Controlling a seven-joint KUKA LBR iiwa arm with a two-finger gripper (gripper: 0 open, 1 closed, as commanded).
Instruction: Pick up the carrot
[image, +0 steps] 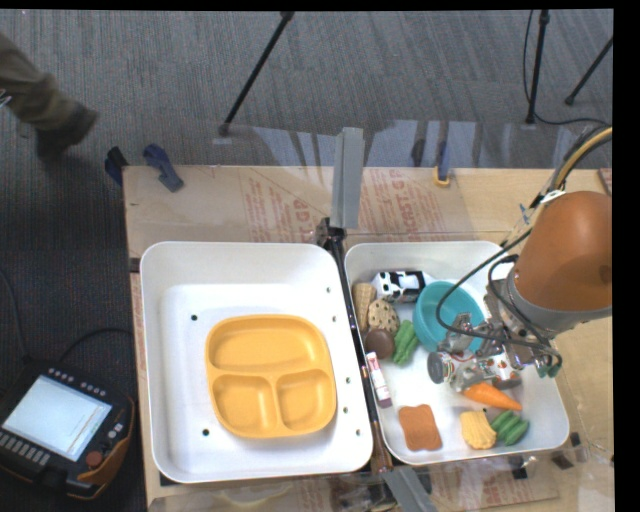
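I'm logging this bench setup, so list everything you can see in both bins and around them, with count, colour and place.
divided plate: one, yellow, in the left bin
carrot: one, orange, right bin, just under the tool
bowl: one, teal, right bin, middle
cow toy: one, black and white, right bin, far edge
cookie: one, tan, right bin, left side
green vegetables: two, one beside the bowl, one at the near right corner
toast piece: one, brown-orange, right bin, near edge
handheld controller: one, black, floor at lower left
tool: one, grey metal, above the carrot
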